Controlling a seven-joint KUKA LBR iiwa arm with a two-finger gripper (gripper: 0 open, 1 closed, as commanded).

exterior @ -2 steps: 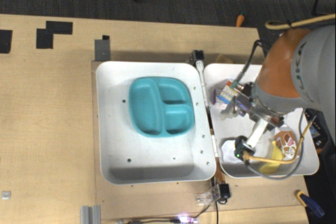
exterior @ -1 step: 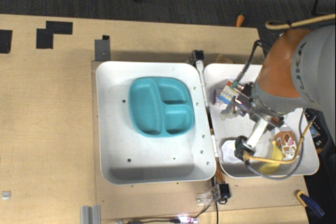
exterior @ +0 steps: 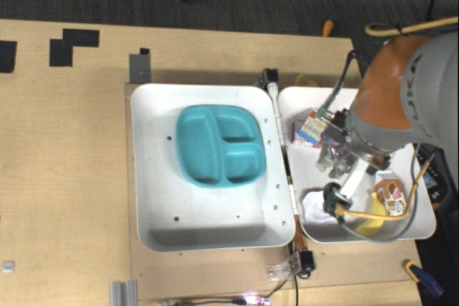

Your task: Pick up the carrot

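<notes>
KUKA arm at work over the sorting bins: the pincer (exterior: 333, 156) of the grey-and-orange arm (exterior: 401, 97) hangs low over the middle of the right bin (exterior: 300, 172). From this overhead angle it cannot be told whether the pincer is spread or pressed together. Just beside it, toward the far left of that bin, lies a small blue, white and red packet (exterior: 310, 131). On the near side, a white object (exterior: 313, 208) rests in the bin's near-left corner, a yellow object (exterior: 371, 227) lies against the near wall, and a brown-and-white item (exterior: 391, 197) sits near the right wall. Where the carrot lies among these cannot be told, since the arm covers part of the bin. The left bin (exterior: 147, 168) stands hard against the right one. In it a teal divided plate (exterior: 219, 145) sits a little toward the far side, well apart from the pincer. Both bins stand on a pale wooden table (exterior: 64, 183), which bears black marks (exterior: 72, 46) at its far left
</notes>
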